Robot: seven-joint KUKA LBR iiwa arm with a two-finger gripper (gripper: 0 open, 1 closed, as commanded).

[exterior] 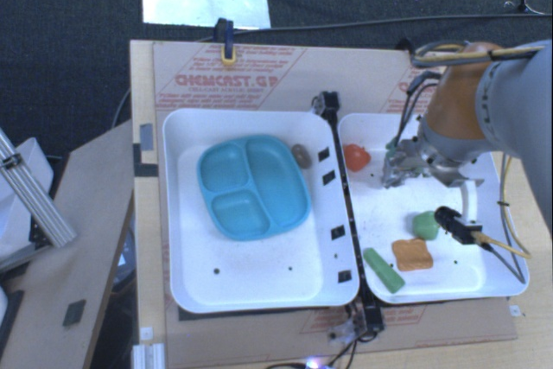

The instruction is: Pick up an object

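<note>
My gripper (393, 174) hangs low over the upper middle of the right bin (484, 276), pointing down and left from the grey arm with its orange band (455, 104). A red rounded object (356, 156) lies just to the gripper's left, close to it but apart. Lower in the same bin lie a green round piece (424, 225), an orange square block (412, 254) and a green stick (383, 269). Nothing shows at the gripper's tip.
The left bin (186, 272) holds a blue divided plate (252, 187) and a small brownish object (301, 155) by its right wall. A black divider with clips (339, 186) runs between the bins. Cables trail by the bin's right side (501, 242).
</note>
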